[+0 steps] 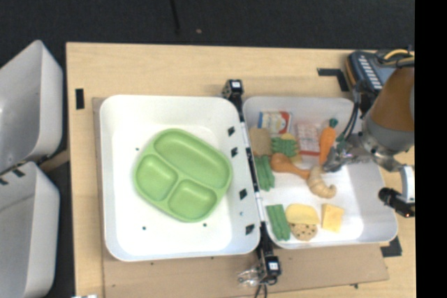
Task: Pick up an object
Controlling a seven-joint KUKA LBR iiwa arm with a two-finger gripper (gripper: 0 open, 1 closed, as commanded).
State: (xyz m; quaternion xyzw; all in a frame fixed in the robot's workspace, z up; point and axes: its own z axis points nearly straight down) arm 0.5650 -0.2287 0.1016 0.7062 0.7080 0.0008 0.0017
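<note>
Where the arm (391, 112) comes in from the right of the frame, its gripper (334, 158) hangs low over the right bin (370, 216), and whether it is spread or pressed together cannot be told. It sits just beside the orange carrot (327, 139) and just above a beige knobbly piece (320, 183). Further left lie a chicken drumstick (288, 165), green pieces (283, 146) and a packet (274, 121); lower down, a potato (301, 213), cookie (303, 231) and cheese wedge (332, 217). At left of centre, the left bin (126, 234) holds a green divided plate (182, 174).
</note>
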